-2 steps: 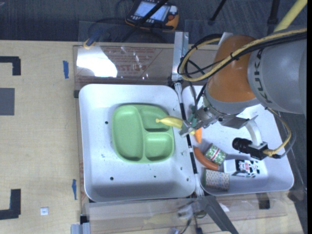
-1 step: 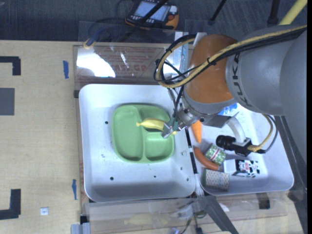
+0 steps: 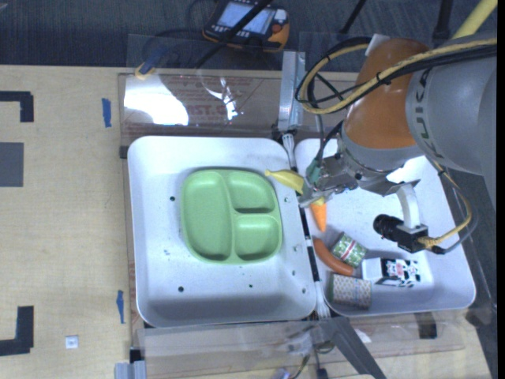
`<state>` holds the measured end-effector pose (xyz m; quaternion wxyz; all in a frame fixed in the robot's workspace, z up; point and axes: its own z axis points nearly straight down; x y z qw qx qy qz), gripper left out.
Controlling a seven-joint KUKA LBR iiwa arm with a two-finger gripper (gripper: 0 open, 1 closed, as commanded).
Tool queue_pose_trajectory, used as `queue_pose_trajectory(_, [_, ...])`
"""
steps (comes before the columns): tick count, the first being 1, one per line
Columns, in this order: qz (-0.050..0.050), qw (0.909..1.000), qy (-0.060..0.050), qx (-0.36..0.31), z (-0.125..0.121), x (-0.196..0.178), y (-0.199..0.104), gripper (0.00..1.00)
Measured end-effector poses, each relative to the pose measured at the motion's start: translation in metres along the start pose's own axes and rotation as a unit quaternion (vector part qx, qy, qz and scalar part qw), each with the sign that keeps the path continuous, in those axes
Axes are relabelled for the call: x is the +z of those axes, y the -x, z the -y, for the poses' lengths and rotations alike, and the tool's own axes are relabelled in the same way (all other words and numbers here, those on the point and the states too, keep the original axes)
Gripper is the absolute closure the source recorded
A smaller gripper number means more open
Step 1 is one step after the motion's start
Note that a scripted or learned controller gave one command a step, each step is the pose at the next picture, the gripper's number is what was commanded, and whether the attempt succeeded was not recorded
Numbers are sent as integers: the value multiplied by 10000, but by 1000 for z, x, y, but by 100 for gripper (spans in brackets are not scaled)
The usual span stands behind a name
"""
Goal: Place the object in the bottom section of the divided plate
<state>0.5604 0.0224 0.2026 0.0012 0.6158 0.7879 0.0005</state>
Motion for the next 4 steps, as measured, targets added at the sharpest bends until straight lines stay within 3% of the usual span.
queue_pose_trajectory(1, [7,10000,12,-10,-1,-10,-1,100])
queue_pose_trajectory(2, [-12,9993,-22,-377,-18,32,-79,100])
queue_pose_trajectory(3, [-8,9972,-5,-752,-1,-29,-120,100])
queue_pose_trajectory(4, [-6,9972,-5,-754,-1,-29,-120,0])
